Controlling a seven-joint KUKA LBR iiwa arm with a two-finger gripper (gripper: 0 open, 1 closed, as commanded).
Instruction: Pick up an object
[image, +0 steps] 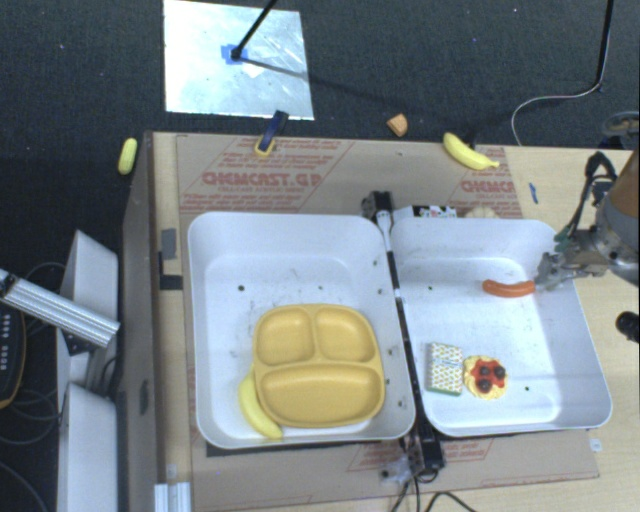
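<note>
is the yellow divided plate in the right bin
No, the yellow divided plate lies in the left bin, with a banana beside it at its lower left edge.

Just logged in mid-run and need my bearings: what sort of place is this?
Probably a robotics lab test bench, not a real kitchen: two white bins sit on a cardboard-covered bench, holding toy food such as a plastic banana and a sausage, with cables on dark carpet.

Silver sheet (238, 60) on dark carpet (70, 90), upper left. Small yellow piece (127, 155) by bench's left edge. Banana (468, 151) + orange chunk (398, 124) upper right-centre. Alu rail (60, 308) far left.
</note>
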